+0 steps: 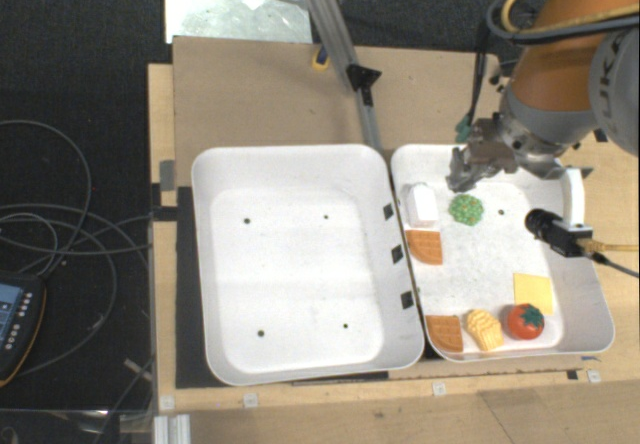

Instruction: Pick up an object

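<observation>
Claw (464, 175) hanging just above green ball (466, 209) in rt bin (590, 332); finger state can't tell; nothing visibly gripped.

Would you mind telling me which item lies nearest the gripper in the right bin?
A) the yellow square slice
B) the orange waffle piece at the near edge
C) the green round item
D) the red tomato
C: the green round item sits just below the gripper near the right bin's far end, while the other items lie toward its near side.
</observation>
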Robot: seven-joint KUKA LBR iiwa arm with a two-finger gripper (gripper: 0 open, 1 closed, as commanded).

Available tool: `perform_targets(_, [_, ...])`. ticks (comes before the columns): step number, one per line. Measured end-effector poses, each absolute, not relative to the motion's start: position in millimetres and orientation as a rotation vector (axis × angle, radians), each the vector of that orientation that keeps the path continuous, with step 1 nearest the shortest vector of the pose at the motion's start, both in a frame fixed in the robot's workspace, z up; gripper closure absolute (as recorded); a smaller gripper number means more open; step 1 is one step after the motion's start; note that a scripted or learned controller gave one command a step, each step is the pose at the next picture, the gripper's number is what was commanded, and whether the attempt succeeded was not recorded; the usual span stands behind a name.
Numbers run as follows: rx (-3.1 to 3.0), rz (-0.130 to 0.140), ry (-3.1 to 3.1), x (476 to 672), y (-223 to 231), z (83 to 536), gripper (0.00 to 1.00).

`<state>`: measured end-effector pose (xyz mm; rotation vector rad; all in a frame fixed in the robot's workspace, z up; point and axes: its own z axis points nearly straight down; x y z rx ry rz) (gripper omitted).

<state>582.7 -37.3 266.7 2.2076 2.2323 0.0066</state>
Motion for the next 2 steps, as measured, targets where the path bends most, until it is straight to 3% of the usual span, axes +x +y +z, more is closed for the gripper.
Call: perform_targets(2, [2.209, 0.006, 2.232, 633.6, 59.9, 242.7, 1.0])
